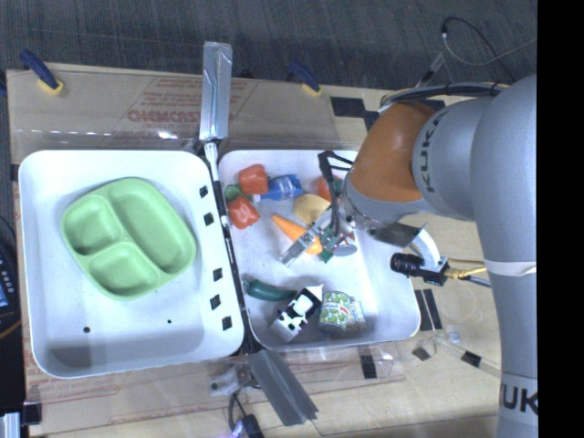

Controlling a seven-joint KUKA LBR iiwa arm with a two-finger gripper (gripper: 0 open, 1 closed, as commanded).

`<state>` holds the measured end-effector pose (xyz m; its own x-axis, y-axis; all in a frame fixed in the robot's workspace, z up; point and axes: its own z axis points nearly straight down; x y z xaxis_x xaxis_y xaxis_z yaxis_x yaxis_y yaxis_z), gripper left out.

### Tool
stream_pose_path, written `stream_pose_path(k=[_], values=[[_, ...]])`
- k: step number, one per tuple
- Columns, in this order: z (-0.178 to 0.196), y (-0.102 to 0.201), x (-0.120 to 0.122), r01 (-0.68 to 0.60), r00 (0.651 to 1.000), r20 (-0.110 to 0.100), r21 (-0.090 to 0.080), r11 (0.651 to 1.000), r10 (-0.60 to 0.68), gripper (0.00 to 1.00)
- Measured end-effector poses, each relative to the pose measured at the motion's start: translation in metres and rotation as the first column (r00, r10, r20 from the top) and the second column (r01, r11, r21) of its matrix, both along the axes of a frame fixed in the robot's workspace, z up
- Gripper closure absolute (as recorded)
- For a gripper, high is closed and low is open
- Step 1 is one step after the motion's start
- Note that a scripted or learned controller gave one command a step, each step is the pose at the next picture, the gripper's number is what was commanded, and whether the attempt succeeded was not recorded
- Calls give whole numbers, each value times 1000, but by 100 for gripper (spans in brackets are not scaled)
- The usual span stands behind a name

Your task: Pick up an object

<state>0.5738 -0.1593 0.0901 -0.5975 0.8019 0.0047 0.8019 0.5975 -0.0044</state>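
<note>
The right bin holds several small objects. My gripper hangs low over the bin's middle, among an orange carrot-shaped piece, a yellow piece and a small green bit. It touches or nearly touches them, and nothing shows clearly as held. The arm's orange band and grey wrist cover the bin's right part.
A red piece, a blue piece and another red piece lie at the bin's back left. A dark green item, a black-and-white cube and a green patterned block sit at its front. The left bin holds a green divided plate.
</note>
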Motion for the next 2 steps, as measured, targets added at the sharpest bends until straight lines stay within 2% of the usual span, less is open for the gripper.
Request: stream_pose_path(k=[1,2], values=[[8,1,0,-4,1000,-4,1,1000,4,100],[134,32,57,-191,982,5,-2,982,191,100]])
